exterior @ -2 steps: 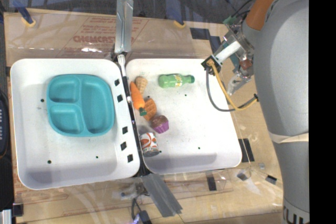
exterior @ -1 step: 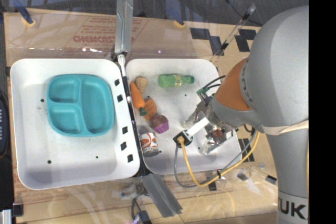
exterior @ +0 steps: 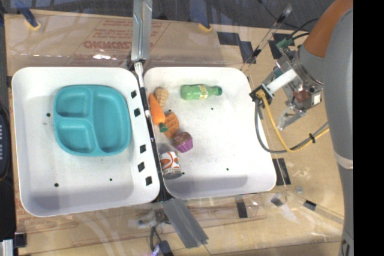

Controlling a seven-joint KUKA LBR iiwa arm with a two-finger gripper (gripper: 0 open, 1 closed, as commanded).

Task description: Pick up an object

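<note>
Hovering: jaws [exterior: 292, 110] beyond right bin [exterior: 255, 156] rim | toys (left wall)

Two white bins [exterior: 198, 186] sit on a tan bench [exterior: 78, 33] printed with faded red lettering. A teal divided plate [exterior: 93, 119] lies in the left bin. In the right bin: a green bottle [exterior: 201, 92] with a yellow label, an orange carrot [exterior: 156, 110], a purple-cased cupcake [exterior: 183, 141], and a can [exterior: 170, 163] in white with orange-red markings. The arm [exterior: 330, 39] is grey with an orange band; a yellow cable [exterior: 287, 144] loops beside it
</note>
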